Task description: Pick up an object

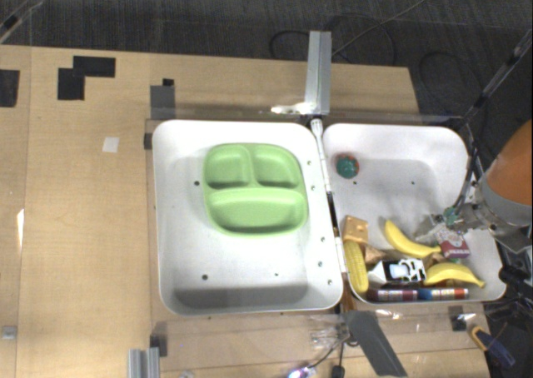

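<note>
The right bin (400, 147) holds a pile of small objects at its near end. A yellow banana (408, 241) lies there, with a second banana (454, 275) nearer the front. A yellow corn cob (356, 264) lies along the left wall beside a tan block (356, 228). A black and white item (400, 270) sits above a row of markers (416, 293). A small teal and red ball (346, 166) lies alone farther back. My gripper (452, 220) is low at the bin's right side, just right of the first banana and above a small reddish object (455, 245).
The left bin (179, 268) holds a green divided plate (254, 187). The arm's orange band (512, 170) hangs over the right bin's right rim. A metal post (319, 72) stands behind the wall between the bins. Cables trail at the back right.
</note>
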